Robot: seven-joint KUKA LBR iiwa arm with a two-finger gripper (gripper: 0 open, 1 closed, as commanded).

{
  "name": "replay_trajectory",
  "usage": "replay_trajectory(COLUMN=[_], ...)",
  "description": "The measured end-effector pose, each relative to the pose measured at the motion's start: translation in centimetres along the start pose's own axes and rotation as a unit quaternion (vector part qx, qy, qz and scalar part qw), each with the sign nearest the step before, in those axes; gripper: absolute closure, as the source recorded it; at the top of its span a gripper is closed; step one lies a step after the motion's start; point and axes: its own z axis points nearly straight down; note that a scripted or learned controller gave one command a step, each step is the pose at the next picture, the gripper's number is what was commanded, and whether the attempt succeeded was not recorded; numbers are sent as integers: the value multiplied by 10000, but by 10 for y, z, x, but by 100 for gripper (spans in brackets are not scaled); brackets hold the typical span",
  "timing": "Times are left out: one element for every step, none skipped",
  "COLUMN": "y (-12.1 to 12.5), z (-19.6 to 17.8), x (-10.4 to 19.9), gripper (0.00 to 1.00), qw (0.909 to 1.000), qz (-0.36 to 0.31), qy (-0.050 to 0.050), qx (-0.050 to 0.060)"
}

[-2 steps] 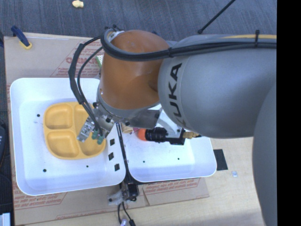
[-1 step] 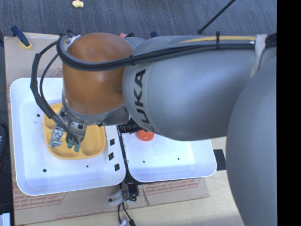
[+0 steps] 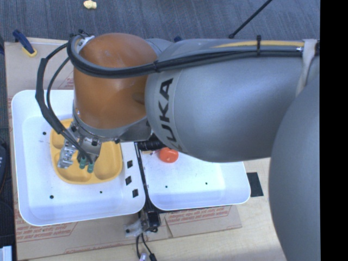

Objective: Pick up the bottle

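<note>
Left bin (image 3: 27, 162) | claw (image 3: 85, 165) over yellow object (image 3: 106, 165) | bottle unidentifiable

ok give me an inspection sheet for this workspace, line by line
surface: two white bins side by side, left bin and right bin, on a cardboard sheet
job's things: no bottle can be made out; a yellow object lies in the left bin under the gripper
clutter: orange ball in the right bin, partly under the arm
grippers: gripper low over the yellow object, green-tipped fingers; nothing seen between them
cables: black hoses loop round the wrist; wires at the bench's front edge
surroundings: grey carpet, small yellow scrap on it, blue clamp at the bench corner
</note>
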Motion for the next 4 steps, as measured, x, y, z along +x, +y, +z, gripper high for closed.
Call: replay_trajectory(y=[0,1,1,2], z=[-10,-21,-31,-41], x=[0,0,-1,-1], gripper=[100,100,100,100], qw=[10000,10000,10000,10000], qz=[-16,-29,-41,-55], qy=[-3,-5,-8,-12], qx=[2,3,2,2])
